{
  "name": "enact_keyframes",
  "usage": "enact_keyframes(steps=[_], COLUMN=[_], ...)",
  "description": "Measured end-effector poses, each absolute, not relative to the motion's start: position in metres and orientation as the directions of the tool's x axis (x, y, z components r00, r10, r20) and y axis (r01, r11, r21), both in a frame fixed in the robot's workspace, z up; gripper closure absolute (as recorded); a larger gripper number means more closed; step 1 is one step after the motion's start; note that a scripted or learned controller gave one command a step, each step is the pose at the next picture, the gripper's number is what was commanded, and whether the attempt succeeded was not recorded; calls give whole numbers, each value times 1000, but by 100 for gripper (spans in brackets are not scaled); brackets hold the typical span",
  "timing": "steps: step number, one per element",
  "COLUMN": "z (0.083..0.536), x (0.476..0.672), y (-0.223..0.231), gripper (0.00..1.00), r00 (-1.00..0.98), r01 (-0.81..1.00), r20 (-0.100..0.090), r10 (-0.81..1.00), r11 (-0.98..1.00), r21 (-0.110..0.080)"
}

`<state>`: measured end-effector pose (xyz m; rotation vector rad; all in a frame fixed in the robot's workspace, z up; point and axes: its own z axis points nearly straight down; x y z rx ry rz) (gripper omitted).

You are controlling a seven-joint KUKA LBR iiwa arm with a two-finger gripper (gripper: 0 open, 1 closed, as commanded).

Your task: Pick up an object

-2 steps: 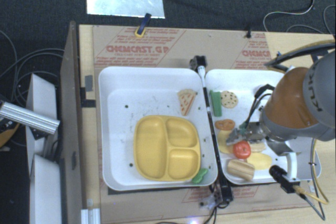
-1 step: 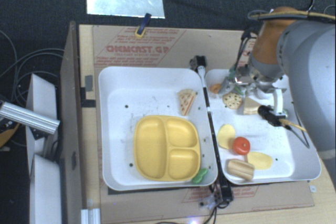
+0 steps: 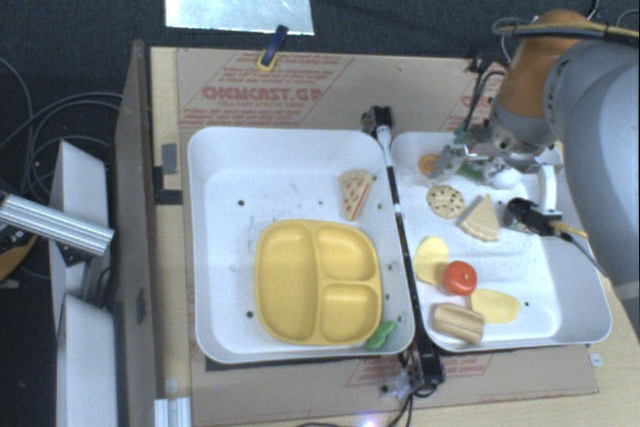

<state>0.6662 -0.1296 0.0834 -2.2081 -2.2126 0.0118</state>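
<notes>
Bins [image 3: 215, 215] number two (left: one yellow tray [image 3: 318, 281], one pizza slice [image 3: 354, 193]).

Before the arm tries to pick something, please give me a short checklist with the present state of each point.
1. Claw is over the right bin: ok, near its far left corner.
2. Claw open or shut: cannot tell.
3. Target beside claw: ok, cookie lies just nearer the camera.
4. Cookie free of neighbours: ok, apart from the cheese wedge.
5. Nothing held already: cannot tell.
6. Tomato free for picking: not ok, it rests against yellow pieces.
</notes>
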Motion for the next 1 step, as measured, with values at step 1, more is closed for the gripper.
enact_keyframes(steps=[1], z=[84], x=[566], y=[-141], gripper=[0], r00=[3], r01=[1000], r20=[1], r10=[1000], r11=[-3], r21=[-8])
